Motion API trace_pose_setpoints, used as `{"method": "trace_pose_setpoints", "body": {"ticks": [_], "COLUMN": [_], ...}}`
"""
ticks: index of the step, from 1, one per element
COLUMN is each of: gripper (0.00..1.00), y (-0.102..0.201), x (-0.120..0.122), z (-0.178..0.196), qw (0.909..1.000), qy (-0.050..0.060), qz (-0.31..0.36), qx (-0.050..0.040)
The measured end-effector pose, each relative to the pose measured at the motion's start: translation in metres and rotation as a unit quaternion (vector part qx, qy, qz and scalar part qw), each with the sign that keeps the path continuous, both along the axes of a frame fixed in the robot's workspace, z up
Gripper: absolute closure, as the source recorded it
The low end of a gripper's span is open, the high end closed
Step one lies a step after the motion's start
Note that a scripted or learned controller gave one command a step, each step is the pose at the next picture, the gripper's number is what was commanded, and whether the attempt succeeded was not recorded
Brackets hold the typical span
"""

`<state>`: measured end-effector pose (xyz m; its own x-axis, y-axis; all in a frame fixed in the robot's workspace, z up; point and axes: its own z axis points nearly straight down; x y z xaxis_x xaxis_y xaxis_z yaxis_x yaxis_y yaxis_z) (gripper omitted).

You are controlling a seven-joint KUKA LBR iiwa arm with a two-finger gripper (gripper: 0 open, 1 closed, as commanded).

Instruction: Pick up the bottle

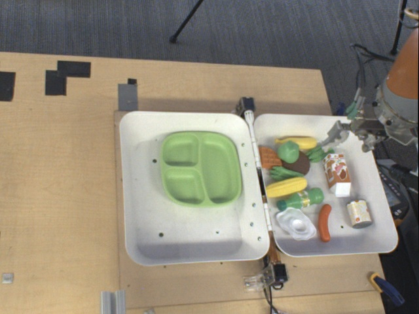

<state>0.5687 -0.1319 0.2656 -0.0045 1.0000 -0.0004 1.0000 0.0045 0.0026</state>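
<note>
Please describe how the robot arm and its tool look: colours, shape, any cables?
The arm shows an orange band above a grey wrist section. The tool is grey metal with thin, angular finger parts. Dark cables run beside the arm.

The arm (pixel 400 84) is cut off by the right edge, so just its orange band and wrist show. The gripper (pixel 350 136) is blurred, and its fingers cannot be told open from closed. In the right bin (pixel 386 241), the green bottle (pixel 302 198) lies partly under the corn cob (pixel 286 188). The brown food piece (pixel 268 157) is partly hidden by the divider rail and the green vegetables (pixel 288 152). The label on the small carton (pixel 336 171) is too small to read
</note>
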Motion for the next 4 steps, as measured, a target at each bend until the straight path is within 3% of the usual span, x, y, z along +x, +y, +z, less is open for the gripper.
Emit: {"method": "trace_pose_setpoints", "body": {"ticks": [1,2,3,4], "gripper": [1.00,1.00,1.00,1.00], "y": [0.001,-0.075,-0.021,-0.075], "x": [0.001,-0.064,-0.082,-0.073], "z": [0.011,0.050,-0.036,-0.016], "qw": [1.0000,0.9938,0.9976,0.9790], "qy": [-0.002,-0.001,0.001,-0.001], "qz": [0.002,0.111,0.070,0.204], "qx": [-0.0002,-0.0015,0.0003,-0.0016]}}
